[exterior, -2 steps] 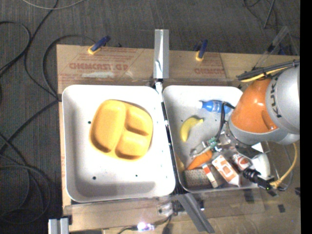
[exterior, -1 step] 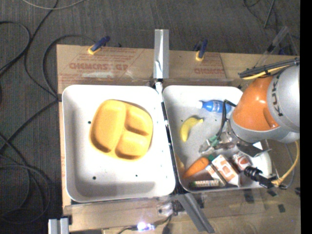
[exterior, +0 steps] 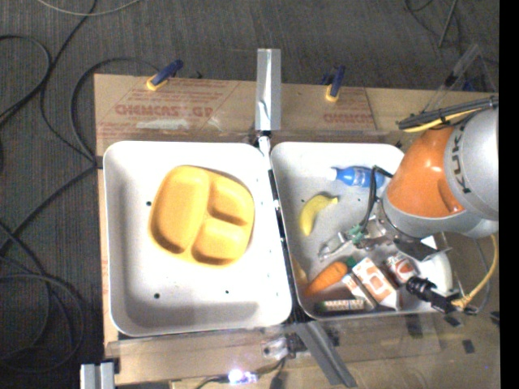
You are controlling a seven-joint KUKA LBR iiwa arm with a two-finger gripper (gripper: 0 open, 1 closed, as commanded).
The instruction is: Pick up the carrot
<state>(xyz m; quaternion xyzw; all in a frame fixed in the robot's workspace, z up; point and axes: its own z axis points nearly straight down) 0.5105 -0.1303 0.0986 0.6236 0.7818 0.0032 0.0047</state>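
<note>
On the desk (exterior: 113, 112), the right bin (exterior: 284, 217) holds the carrot (exterior: 330, 277) near its front edge, just below my claw (exterior: 350, 237), whose grip I cannot tell.

The grey, rounded metal arm housing (exterior: 486, 164) is showing a smooth, matte finish, with dark lettering running along its curved side. A glossy orange band (exterior: 428, 177) is wrapping the section above the wrist and is catching a soft highlight. Below it, the metallic two-finger gripper assembly (exterior: 357, 237) is presenting bare silver parts with a small green spot. Thin dark cables are trailing beside the wrist, and a yellow cable (exterior: 489, 270) is looping past a black connector.
</note>
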